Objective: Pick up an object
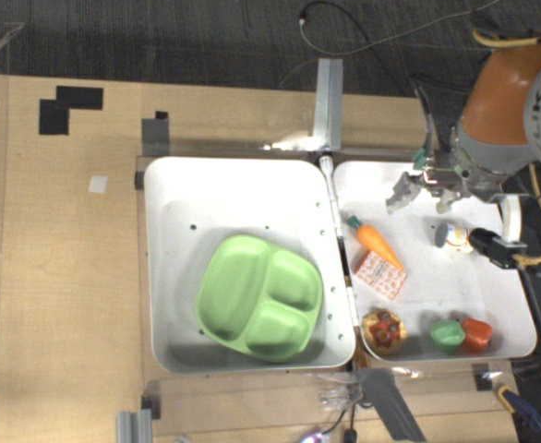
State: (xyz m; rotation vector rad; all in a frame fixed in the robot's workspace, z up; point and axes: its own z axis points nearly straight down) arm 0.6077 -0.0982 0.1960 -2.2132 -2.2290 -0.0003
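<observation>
In the right bin (492,312) lie an orange carrot (378,241) with a green top, a red-and-white patterned packet (381,274), a round brown item (384,330) at the front edge, and a green piece (447,334) touching a red piece (476,332). A small pale round item (455,237) sits near the arm. My gripper (424,197) hangs over the back of the right bin, up and to the right of the carrot. It is open, with nothing between its fingers.
The left bin (174,247) holds a light green divided plate (259,296). A metal post (330,104) rises behind the wall between the bins. A black cable part (494,247) hangs off the arm at the right bin's right side.
</observation>
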